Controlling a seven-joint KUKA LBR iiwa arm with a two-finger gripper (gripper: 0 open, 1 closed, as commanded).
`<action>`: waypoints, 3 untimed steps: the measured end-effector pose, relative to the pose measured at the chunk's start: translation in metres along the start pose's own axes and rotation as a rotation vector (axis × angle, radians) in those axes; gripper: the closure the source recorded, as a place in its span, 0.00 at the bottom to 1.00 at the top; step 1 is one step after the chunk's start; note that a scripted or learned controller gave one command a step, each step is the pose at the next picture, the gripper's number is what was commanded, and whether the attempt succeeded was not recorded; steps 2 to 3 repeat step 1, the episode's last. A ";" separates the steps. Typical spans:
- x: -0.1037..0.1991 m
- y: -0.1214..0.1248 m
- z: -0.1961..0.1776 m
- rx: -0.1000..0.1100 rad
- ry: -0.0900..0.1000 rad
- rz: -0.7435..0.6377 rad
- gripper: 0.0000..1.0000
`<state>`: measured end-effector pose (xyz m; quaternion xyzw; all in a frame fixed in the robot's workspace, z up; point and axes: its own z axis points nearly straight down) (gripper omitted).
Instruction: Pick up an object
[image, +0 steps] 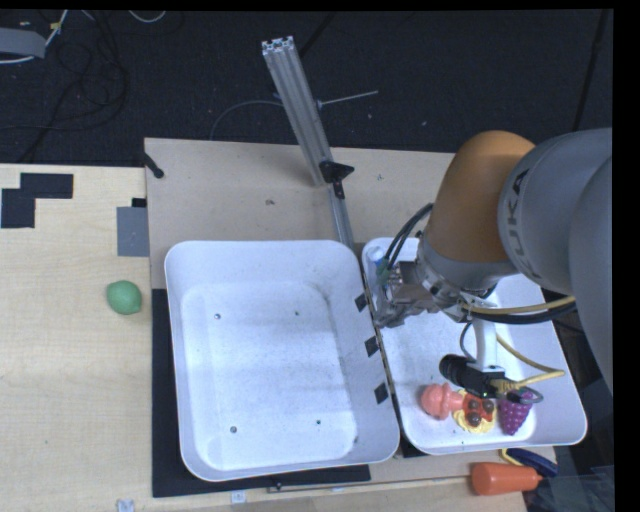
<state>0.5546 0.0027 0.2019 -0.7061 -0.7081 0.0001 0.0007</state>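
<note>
The grey arm with its orange band is reaching in from the right, and its gripper (397, 303) is hanging over the far left part of the right bin (425, 345), just beside the wall shared with the left bin (265, 360). Whether the gripper is open or closed cannot be told, as the wrist is covering it.

Three small toys are lying in a row along the near edge of the right bin, well apart from the gripper. A pink toy (436, 400) is sitting at the left with its long axis running left to right. A yellow and red toy (477, 414) is touching its right end. A purple grape bunch (515, 410) is lying at the right end, pointing toward the near side.

A green ball (124, 297) is resting on the bench left of the bins.
</note>
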 end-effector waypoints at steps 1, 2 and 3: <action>0.048 0.012 0.003 0.000 -0.001 0.001 1.00; 0.048 0.012 0.003 0.000 -0.001 0.001 1.00; 0.048 0.012 0.003 0.000 -0.001 0.001 1.00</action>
